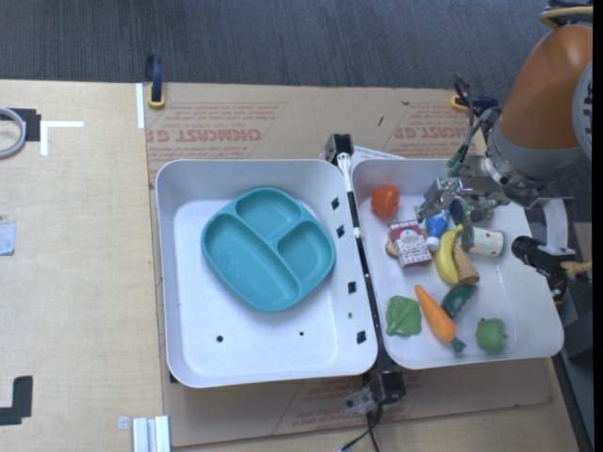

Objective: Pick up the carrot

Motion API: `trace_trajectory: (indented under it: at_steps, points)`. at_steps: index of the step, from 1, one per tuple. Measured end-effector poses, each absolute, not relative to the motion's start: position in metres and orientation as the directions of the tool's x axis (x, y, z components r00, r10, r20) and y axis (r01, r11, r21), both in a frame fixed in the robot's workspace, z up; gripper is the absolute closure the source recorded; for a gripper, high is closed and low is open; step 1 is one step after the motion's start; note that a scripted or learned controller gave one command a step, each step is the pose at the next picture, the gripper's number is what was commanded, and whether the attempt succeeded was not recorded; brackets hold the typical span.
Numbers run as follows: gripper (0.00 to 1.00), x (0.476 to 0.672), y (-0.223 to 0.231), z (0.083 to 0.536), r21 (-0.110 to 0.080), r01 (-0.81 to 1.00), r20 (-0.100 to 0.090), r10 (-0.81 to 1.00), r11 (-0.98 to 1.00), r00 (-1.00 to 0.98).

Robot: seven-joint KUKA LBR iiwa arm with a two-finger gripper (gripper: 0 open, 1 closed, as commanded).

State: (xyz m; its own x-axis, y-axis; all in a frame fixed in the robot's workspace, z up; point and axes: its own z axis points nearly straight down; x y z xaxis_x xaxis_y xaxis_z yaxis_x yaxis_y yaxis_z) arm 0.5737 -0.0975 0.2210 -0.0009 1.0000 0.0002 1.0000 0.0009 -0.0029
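Observation:
The carrot (pixel 435 314) is orange with a small green top. It lies at a slant in the right bin (pixel 528 347), near the front wall, between a green leafy piece (pixel 403 316) and a green pepper (pixel 490 334). My gripper (pixel 448 197) hangs over the back half of the same bin, above a blue item (pixel 435 226) and a banana (pixel 448 257). It is well behind the carrot and apart from it. Nothing shows in its grasp.
Also in the right bin are a red tomato (pixel 383 201), a red and white carton (pixel 410 245), a white cup (pixel 487 243) and a dark green vegetable (pixel 458 298) touching the carrot's upper side. A teal divided plate (pixel 268 248) lies in the left bin (pixel 188 347).

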Motion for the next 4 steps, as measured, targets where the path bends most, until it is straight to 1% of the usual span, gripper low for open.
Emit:
trace_trajectory:
  at_steps: [1, 2, 3, 4]
  points:
    - [0.0, 0.488, -0.103, 0.159, -0.002, 1.0, 0.0, 1.0, -0.002, 0.002]
    - [0.0, 0.477, -0.095, 0.092, -0.002, 1.0, 0.001, 1.0, -0.003, 0.003]
    - [1.0, 0.478, -0.095, 0.101, -0.003, 1.0, 0.002, 1.0, -0.007, 0.007]
    - [1.0, 0.477, -0.021, 0.191, -0.002, 1.0, 0.0, 1.0, 0.0, 0.0]
